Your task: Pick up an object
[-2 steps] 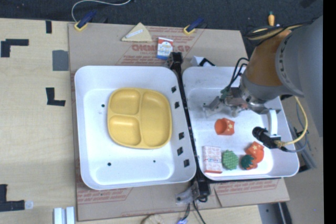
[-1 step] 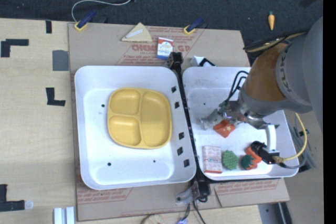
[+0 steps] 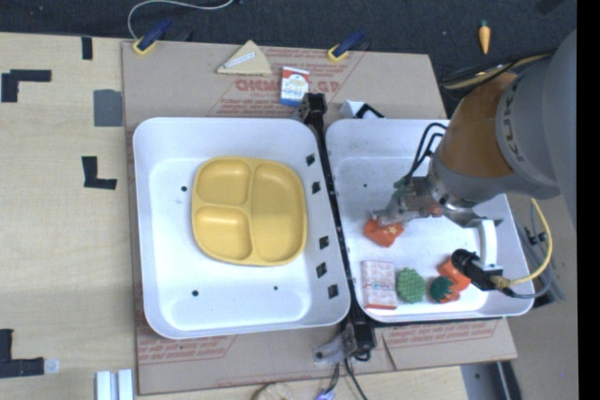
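A robotics lab: two white bins [image 3: 159,201] clamped onto cardboard [image 3: 394,75] on a table [image 3: 56,229], a grey and orange robot arm [image 3: 506,140], loose cables [image 3: 187,7], dark carpet

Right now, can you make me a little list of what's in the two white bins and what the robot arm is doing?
left bin: one yellow divided plate
right bin: orange toy, small printed packet, green bumpy toy, orange and green toy
gripper: low in the right bin, right at the orange toy
holding something: cannot tell
outside the bins: small red and white box, pale wedge
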Controlling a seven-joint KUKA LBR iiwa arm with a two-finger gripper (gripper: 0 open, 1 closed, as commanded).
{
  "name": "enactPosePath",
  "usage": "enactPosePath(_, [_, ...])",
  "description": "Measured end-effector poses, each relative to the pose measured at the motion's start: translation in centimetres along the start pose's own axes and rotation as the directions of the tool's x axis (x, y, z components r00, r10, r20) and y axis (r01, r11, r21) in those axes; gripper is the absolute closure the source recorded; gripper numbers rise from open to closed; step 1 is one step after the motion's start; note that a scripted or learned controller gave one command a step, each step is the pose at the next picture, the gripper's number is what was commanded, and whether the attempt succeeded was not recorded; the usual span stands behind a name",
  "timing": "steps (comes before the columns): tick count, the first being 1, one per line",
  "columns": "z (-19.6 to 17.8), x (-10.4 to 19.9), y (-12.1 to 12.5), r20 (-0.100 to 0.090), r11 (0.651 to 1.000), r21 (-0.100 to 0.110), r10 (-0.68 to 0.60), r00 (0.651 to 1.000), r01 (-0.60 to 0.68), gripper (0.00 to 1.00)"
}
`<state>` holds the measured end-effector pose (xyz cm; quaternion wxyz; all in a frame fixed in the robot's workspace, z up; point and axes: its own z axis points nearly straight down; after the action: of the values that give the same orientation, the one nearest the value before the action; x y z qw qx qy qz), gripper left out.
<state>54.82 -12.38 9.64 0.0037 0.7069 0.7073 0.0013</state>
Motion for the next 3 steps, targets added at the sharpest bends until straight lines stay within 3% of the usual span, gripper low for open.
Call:
enactPosePath(1, [0.0, 0.0, 0.0, 0.0, 1.0, 0.001, 0.0, 1.0, 0.0, 0.0])
enactPosePath(2, [1.0, 2.6, -2.0, 0.0, 1.0, 0.001, 0.001, 1.0, -0.001, 0.0])
enactPosePath(3, [0.0, 2.6, -2.0, 0.001, 1.0, 0.0, 0.001, 1.0, -0.001, 1.0])
